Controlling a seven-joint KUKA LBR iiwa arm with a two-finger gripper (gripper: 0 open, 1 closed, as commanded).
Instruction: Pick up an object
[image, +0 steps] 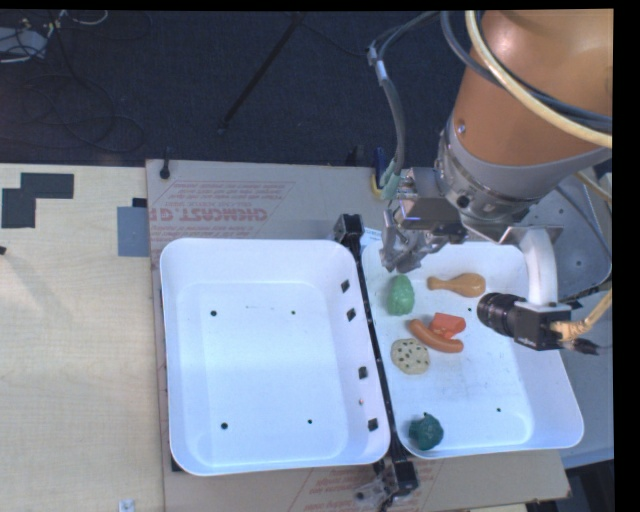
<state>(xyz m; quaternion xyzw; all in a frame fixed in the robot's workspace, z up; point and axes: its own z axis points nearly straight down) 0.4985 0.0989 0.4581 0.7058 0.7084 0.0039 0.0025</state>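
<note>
The grey-and-orange arm (520, 100) leans in over the far edge of the right bin (545, 425), its size hiding much of that bin's back wall. The left bin (260, 350) lies alongside, the two sharing a middle edge. The gripper (403, 262) hangs low at the right bin's far-left corner, just above the green oval piece (401, 295), which looks like the likeliest target; I cannot tell how its tool end is set. Nothing is visibly lifted. Near that piece, toward the bin's centre, rest a tan drumstick (460, 285), an orange-red carrot-like toy (440, 332) and a speckled cookie (409, 356). A dark green lump (427, 431) sits by the near-left corner, well apart, probably too far for this reach.
</note>
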